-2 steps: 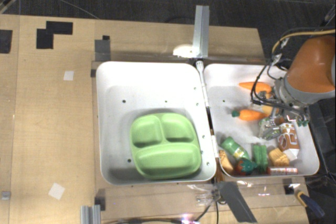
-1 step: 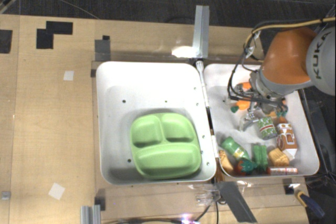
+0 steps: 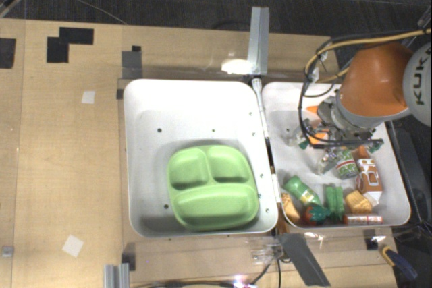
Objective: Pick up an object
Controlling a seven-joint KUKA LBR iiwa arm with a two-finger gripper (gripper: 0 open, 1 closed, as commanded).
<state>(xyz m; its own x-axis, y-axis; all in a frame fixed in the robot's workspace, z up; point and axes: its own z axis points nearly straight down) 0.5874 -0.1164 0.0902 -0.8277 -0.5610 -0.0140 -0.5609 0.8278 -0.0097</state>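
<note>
Poised over right bin (image 3: 283,108): claw (image 3: 335,145), grip hidden beneath wrist, state impossible to tell. Just below and toward the near wall, a heap of small packets (image 3: 331,199); green bottle (image 3: 302,189) lying slantwise, nearest.

Gripper (image 3: 335,147) fingers hidden under the arm's orange band (image 3: 375,80).

Arm (image 3: 420,88): part of a dark "KU" on its grey casing, cut off at the picture's edge.
Packets (image 3: 368,180): printing too small to read.
</note>
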